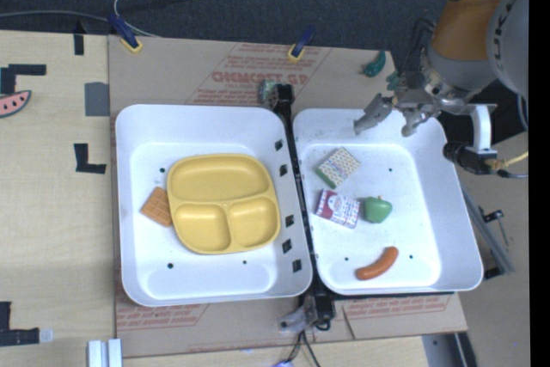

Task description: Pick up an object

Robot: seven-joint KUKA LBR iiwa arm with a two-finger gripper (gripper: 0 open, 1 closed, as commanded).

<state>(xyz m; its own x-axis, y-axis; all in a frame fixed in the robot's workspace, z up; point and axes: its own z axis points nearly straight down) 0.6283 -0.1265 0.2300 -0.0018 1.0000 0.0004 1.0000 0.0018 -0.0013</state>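
The right bin (447, 211) holds a green and tan packet (338, 167), a pink and white carton (337, 209), a green pepper (376, 208) and an orange-red sausage (376, 264). My gripper (391, 119) hovers over the far rim of the right bin, above and to the right of the packet. Its two grey fingers (371, 114) are spread apart with nothing between them. The grey and orange arm comes in from the upper right.
The left bin (137, 185) holds a yellow divided tray (223, 202) with a tan cracker (157, 206) tucked at its left side. Black clips join the bins along the middle seam (292, 185). Cables and clamps lie on the cardboard behind the bins.
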